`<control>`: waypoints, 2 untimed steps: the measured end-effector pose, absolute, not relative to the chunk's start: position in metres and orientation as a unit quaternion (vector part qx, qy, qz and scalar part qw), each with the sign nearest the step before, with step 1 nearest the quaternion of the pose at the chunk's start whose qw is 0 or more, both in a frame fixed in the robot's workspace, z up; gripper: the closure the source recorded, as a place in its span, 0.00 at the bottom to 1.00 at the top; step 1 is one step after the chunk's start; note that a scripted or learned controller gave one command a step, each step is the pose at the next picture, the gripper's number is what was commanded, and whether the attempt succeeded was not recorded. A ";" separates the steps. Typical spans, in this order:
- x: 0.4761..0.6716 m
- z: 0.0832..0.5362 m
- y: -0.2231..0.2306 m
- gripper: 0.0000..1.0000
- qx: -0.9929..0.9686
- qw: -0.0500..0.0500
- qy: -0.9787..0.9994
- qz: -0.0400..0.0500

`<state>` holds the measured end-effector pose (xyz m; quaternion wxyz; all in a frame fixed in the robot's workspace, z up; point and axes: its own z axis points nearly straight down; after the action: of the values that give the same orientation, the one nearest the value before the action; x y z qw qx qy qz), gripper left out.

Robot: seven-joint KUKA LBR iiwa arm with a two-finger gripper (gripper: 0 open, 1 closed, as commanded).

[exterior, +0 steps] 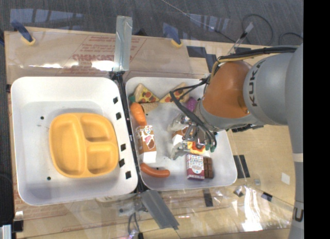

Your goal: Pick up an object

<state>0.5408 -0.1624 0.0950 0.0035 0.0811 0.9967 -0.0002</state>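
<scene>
Several toy foods crowd the right bin point(227, 173): carrot point(137, 113), hot dog point(154, 171), pizza slice point(146, 96), red carton point(195, 166). Gripper point(188, 142) hangs low, right of centre; its grip state I cannot tell. Best to descend squarely over one isolated item, probably the carton.

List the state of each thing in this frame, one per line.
Tool: down in the right bin, among the food items.
Yellow tray: flat in the left bin, upright.
Carrot: lying by the right bin's left wall.
Sausage: lying near the front edge.
Pizza slice: flat, back corner.
Red packet: lying flat.
</scene>
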 end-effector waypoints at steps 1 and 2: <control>0.542 0.105 -0.161 1.00 0.077 0.003 0.997 0.000; 0.579 0.159 -0.113 1.00 0.112 0.003 0.994 0.001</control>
<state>0.5791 -0.1125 0.1594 0.0030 0.1117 0.9937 0.0006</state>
